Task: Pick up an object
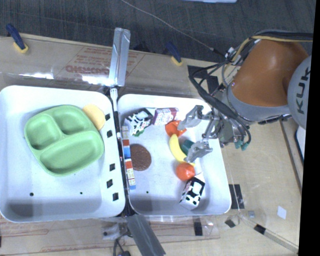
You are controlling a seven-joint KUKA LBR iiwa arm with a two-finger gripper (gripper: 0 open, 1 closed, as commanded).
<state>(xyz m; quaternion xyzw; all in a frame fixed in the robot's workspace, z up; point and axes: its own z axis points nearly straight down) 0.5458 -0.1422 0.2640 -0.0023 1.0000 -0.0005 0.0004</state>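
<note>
My gripper (195, 134) hangs over the right part of the right bin (155, 198), fingers spread wide and open. One finger (192, 117) is beside a red-orange item (172, 127); the other finger (199, 150) is just above a red tomato-like ball (185, 171). A yellow banana (175, 148) and a small teal piece (186, 144) lie at the left of the gap between the fingers. Nothing is clamped between them. Also in this bin are a brown round cookie (140, 157), a cow-patterned block (192, 192), another cow-patterned piece (139, 121) and a purple-white carton (164, 116).
The left bin (13, 196) holds a green divided plate (64, 139) with a yellow lemon-like item (95, 115) at its upper right. A ridge with coloured tags (126, 160) separates the bins. The arm's orange band (267, 72) and cables stand right of the bins.
</note>
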